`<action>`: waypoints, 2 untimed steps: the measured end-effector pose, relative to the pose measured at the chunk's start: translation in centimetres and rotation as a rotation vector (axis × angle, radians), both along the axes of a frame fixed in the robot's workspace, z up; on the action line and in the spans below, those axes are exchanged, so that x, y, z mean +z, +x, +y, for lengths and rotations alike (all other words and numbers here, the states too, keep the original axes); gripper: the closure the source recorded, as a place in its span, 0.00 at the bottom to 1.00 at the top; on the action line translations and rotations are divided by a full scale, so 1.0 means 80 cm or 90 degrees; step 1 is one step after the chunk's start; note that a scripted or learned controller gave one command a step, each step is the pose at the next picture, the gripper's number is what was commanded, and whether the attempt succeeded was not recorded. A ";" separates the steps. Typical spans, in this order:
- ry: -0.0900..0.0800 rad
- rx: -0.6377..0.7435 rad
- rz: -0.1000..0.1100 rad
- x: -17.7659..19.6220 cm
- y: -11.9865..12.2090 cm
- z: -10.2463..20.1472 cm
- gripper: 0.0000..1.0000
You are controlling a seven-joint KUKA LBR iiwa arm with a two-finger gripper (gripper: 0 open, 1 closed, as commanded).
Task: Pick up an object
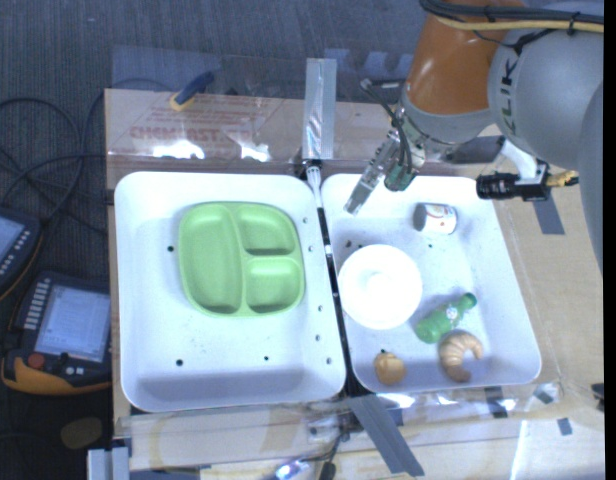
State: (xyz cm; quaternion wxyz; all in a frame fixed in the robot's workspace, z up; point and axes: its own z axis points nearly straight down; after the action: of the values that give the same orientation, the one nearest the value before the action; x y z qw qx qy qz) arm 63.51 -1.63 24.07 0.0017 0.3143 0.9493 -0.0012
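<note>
- Arm comes in from upper right, orange band above wrist, hangs over back edge of right bin.
- Gripper points down-left, over right bin's back-left corner, near the divider between bins. Fingers look close together with nothing between them; reads as closed and not holding anything.
- Right bin: white plate left of centre, round, lying flat.
- Green bottle just right of plate, on its side, tilted.
- Croissant just in front of bottle, near bin's front edge.
- Small brown round thing at front, below plate; cannot tell what it is.
- Small white-grey cup-like item with red mark at back of bin, right of gripper, apart from it.
- Left bin: green tray with three compartments, flat, roughly centred.
- All objects lie on bin floors, none touched by gripper.
- Tablet and pendant on floor at far left, with cables.
</note>
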 end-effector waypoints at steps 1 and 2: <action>0.001 -0.058 0.001 -0.039 -0.019 -0.091 1.00; 0.000 -0.264 0.000 -0.031 0.018 -0.161 1.00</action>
State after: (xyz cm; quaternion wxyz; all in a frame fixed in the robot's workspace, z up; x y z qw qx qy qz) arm 64.96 -14.55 21.58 0.0012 0.5027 0.8645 -0.0017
